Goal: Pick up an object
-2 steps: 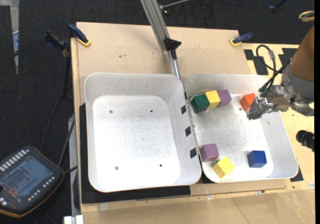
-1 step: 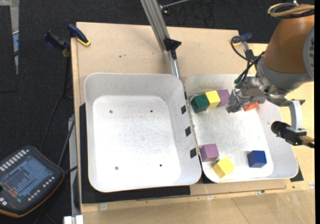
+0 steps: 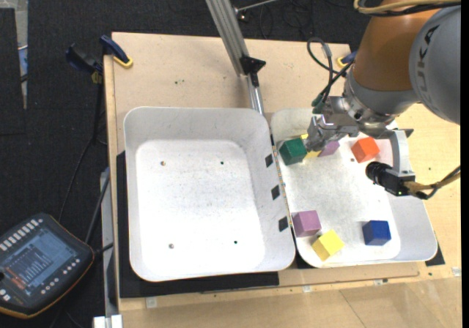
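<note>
Gripper low over the far end of the right bin, finger state cannot tell, nothing visibly held. Green block just left of the gripper, small yellow piece and purple piece right under it. Orange block to its right. Purple cube, yellow cube, blue cube well nearer the camera. Left bin further left on the desk.
</note>
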You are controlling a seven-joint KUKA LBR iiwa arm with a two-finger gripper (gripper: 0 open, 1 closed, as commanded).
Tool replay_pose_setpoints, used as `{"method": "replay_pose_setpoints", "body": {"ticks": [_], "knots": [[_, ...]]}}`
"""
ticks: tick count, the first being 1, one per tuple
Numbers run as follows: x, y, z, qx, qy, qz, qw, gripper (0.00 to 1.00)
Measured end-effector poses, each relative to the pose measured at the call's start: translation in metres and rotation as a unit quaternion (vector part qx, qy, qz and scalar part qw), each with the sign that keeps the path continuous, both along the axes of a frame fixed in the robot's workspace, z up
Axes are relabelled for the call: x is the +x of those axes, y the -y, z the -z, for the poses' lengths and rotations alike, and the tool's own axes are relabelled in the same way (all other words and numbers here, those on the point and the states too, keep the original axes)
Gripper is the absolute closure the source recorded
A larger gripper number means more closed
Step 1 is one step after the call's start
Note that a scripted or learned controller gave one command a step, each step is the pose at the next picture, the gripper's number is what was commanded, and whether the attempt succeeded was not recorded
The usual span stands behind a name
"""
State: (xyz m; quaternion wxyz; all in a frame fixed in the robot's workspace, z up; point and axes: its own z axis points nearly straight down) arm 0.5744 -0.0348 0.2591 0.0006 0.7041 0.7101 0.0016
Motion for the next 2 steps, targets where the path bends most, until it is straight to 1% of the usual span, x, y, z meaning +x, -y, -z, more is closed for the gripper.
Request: {"method": "replay_pose_setpoints", "body": {"ticks": [1,2], "knots": [[0.022,-0.052,-0.004,0.0002,0.000,0.000,1.0000,1.00],[0.045,-0.111,0.008,0.0001,-0.001,0.000,1.0000,1.00]]}}
